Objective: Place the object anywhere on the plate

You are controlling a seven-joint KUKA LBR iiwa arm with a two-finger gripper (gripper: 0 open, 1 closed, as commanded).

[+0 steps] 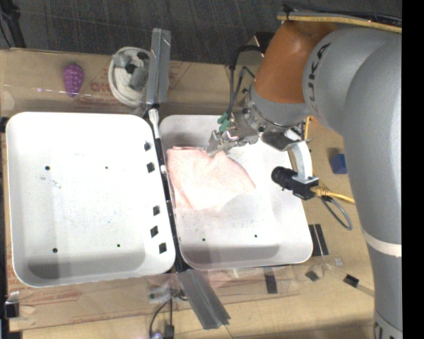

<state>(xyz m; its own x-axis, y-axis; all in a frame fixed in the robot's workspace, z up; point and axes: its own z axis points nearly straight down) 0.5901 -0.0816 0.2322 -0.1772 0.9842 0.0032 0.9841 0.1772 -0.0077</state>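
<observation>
Pink cloth (206, 179) lying flat in right bin (283, 242), tool (222, 138) at its upper edge, finger state cannot be told, left bin (78, 189) beside, purple object (73, 78) on desk (198, 76) behind.

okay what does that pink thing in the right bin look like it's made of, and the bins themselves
The pink thing looks like soft cloth, matte, lying flat with a folded, uneven edge; it could be thin paper. The right bin and left bin look like hard white plastic, smooth with a slight sheen and rounded, moulded corners.
</observation>
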